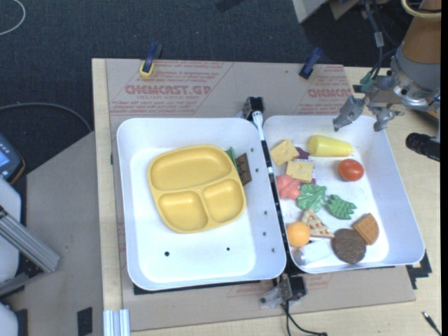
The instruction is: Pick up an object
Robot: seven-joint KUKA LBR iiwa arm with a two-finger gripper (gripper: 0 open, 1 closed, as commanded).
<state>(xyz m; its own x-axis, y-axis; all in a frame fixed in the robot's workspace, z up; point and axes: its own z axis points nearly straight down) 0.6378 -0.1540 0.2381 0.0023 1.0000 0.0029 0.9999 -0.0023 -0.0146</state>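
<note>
Two shallow white bins are set side by side on the tabletop (pixel 210 75). The left bin (pixel 133 187) holds a yellow divided tray (pixel 196 186), with a small brown and green piece (pixel 241 166) wedged between the tray and the bin's right wall.

The right bin (pixel 399 187) holds a scatter of toy foods: a yellow pepper (pixel 330 145), a red tomato (pixel 351 169), two cheese pieces (pixel 292 159), a pink item (pixel 287 185), two green leafy pieces (pixel 325 200), an orange (pixel 298 234), a pizza slice (pixel 316 224), a dark round cookie (pixel 348 246) and a brown toast-like piece (pixel 366 228).

The gripper (pixel 364 117) is seen above the far edge of the right bin, just beyond the yellow pepper. Its fingers are spread apart, with nothing between them.
</note>
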